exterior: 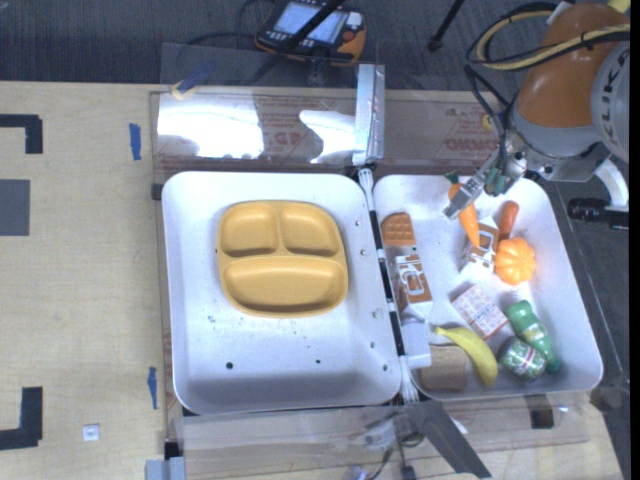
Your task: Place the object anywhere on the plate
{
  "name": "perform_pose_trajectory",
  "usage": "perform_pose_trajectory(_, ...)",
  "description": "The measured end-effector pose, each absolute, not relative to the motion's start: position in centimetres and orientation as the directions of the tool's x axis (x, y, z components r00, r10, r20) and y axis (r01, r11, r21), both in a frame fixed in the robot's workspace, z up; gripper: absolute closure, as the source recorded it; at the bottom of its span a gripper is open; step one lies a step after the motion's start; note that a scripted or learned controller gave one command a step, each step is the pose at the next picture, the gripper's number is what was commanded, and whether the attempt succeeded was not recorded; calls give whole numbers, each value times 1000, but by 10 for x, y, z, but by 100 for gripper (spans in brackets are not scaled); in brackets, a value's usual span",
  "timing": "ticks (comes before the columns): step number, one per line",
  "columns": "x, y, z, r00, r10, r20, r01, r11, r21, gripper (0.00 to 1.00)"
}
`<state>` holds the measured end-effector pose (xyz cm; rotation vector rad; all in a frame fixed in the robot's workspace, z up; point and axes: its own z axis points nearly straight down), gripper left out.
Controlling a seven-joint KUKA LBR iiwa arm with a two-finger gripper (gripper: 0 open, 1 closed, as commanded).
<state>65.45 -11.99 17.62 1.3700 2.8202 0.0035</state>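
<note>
The two white bins sit side by side, and nothing has crossed over yet. The left bin (190,368) holds just the yellow divided plate (283,256), all three compartments bare, so by my reckoning the placing itself is wholly ahead.

The right bin (575,298) is crowded with toy food: a brown packet (398,230) and a long wrapper (414,278) along the dividing wall, a small pumpkin (514,260), a white carton (478,311), a banana (472,352), a green can (522,360), and a red piece (509,215) near the back.

The arm (565,93) leans in from the right, with its gripper (470,196) low at the far corner of that bin. An orange carrot (467,219) lies right at its tip, seemingly touching. Whether the pincer is open, closed, or actually gripping that carrot, I cannot tell from here.
</note>
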Motion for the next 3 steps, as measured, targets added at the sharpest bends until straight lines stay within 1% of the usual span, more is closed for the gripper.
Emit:
perform_pose_trajectory(1, 624, -64, 186, -711, 703, 1, 703, 711, 0, 100)
perform_pose_trajectory(2, 652, 0, 186, -860, 511, -7, 511, 860, 5, 100)
perform_pose_trajectory(3, 641, 62, 186, -883, 469, -1, 469, 883, 2, 100)
